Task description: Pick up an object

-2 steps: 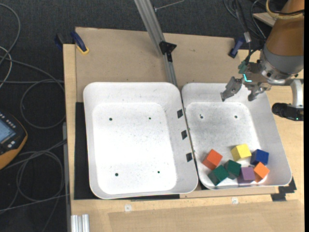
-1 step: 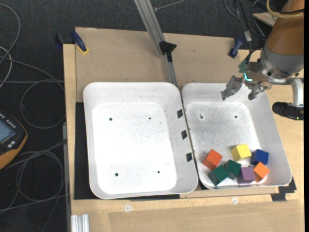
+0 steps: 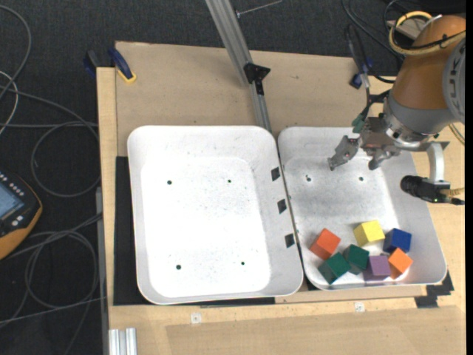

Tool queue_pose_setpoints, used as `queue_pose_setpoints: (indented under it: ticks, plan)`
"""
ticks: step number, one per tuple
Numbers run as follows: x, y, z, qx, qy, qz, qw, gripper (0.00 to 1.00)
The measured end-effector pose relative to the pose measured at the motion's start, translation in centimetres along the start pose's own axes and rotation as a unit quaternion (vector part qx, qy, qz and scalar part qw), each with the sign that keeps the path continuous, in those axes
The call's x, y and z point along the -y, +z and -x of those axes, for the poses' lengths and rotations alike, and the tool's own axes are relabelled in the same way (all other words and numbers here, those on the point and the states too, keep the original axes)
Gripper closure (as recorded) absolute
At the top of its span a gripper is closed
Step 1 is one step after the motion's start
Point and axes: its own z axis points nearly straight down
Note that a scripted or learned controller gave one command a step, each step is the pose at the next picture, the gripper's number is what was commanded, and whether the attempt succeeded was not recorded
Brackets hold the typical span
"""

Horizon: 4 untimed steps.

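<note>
1. The tabletop [image 3: 185, 72] carries two white bins side by side; the left bin [image 3: 148, 198] has a bare floor, while the right bin [image 3: 325, 198] holds every block.
2. The tool [image 3: 358, 154] hangs over the right bin's far half with fingers spread wide, nothing between them — well apart from the blocks.
3. The blocks cluster at the right bin's near-right corner: orange block [image 3: 325, 242], yellow block [image 3: 368, 232], blue block [image 3: 397, 239], green block [image 3: 356, 257], purple block [image 3: 378, 266].
4. They look small, rigid and light — probably smooth-faced. The orange block, at the cluster's left edge, offers the freest opposite flat faces to pinch.
</note>
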Motion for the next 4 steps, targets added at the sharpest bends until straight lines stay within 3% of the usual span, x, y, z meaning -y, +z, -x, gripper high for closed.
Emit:
queue_pose_setpoints:
  ticks: [1,2,3,4]
  plan:
    - [-0.3,6.2,-0.6,0.0,-0.001,0.0,1.0,0.0]
    - [-0.2,8.7,-0.7,0.0,0.0,0.001,1.0,0.0]
    - [-0.4,7.4,-0.7,0.0,0.0,0.005,1.0,1.0]
    - [-0.9,0.9,-0.8,0.001,-0.001,0.008,1.0,1.0]
